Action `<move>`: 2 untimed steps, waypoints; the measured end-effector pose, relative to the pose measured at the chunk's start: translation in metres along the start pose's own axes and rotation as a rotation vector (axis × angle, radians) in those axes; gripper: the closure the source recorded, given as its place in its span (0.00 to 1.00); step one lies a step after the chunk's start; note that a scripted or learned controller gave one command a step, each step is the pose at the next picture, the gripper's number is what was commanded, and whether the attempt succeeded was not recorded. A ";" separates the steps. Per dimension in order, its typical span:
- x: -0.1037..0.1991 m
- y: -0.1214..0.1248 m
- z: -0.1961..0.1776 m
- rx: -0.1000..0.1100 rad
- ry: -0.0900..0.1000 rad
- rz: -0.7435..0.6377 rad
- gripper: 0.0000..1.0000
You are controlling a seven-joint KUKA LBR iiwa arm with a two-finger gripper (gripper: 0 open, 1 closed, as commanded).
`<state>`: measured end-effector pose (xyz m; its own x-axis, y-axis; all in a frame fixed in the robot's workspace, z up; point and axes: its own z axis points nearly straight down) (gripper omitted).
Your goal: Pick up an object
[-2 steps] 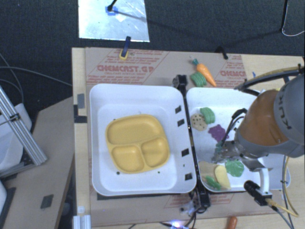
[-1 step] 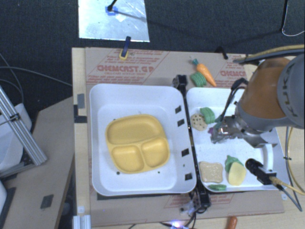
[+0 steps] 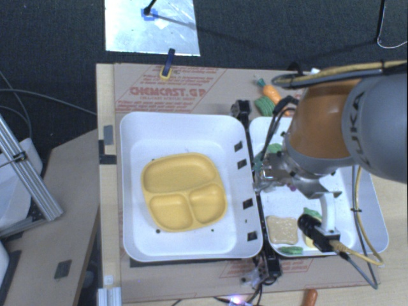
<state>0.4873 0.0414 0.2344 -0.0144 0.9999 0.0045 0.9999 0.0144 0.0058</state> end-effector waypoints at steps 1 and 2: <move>0.086 0.002 -0.104 -0.007 0.002 0.000 1.00; 0.108 0.004 0.087 0.018 -0.007 0.012 1.00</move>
<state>0.4907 0.1500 0.1477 -0.0024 1.0000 -0.0026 0.9999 0.0023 -0.0123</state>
